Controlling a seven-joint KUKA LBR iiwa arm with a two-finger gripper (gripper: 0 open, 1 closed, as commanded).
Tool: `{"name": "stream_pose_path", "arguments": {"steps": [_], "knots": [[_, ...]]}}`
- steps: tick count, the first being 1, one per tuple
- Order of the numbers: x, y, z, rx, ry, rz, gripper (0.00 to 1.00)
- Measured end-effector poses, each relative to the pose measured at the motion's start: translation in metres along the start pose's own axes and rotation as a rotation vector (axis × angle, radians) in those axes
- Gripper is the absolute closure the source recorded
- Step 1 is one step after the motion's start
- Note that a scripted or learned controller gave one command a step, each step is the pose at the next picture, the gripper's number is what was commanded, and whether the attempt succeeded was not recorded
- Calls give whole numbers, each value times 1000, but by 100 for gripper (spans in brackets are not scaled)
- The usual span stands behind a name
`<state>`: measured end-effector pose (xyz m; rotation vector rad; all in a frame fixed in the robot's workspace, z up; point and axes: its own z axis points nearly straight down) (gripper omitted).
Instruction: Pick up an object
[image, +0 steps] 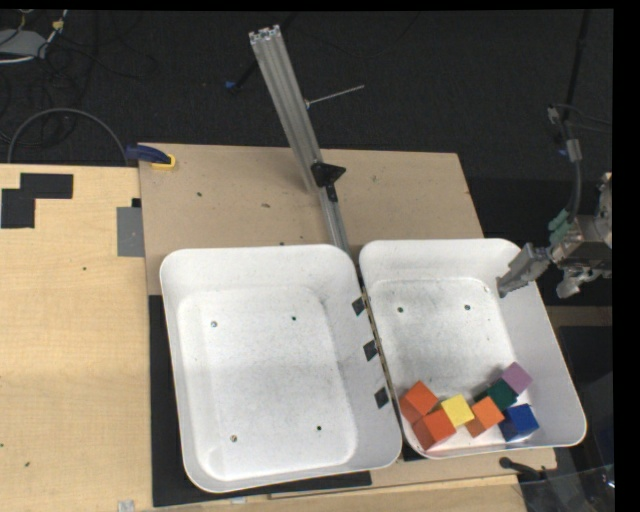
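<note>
Several small coloured blocks are clustered in the near right corner of the right bin (440, 248): two orange-red blocks (421, 397) (436, 429), a yellow one (457, 411), an orange one (487, 413), a dark green one (500, 392), a purple one (516, 378) and a blue one (519, 422). My gripper (545, 279) hangs over the bin's far right rim, well behind the blocks. It is open, with nothing between its fingers (517, 271).
The left bin (258, 256) lies beside the right one, joined to it by black clips (369, 349). A slanted aluminium bar (292, 115) rises behind the bins. A blue and yellow clamp (151, 155) sits at the board's far left corner.
</note>
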<state>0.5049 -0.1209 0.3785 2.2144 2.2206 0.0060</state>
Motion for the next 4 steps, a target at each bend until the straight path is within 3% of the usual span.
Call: {"name": "stream_pose_path", "arguments": {"steps": [1, 2, 3, 4], "knots": [[53, -6, 3, 9, 3, -2, 0], [52, -6, -7, 11, 1, -6, 100], [109, 42, 12, 9, 2, -3, 100], [108, 40, 11, 9, 1, 0, 0]]}}
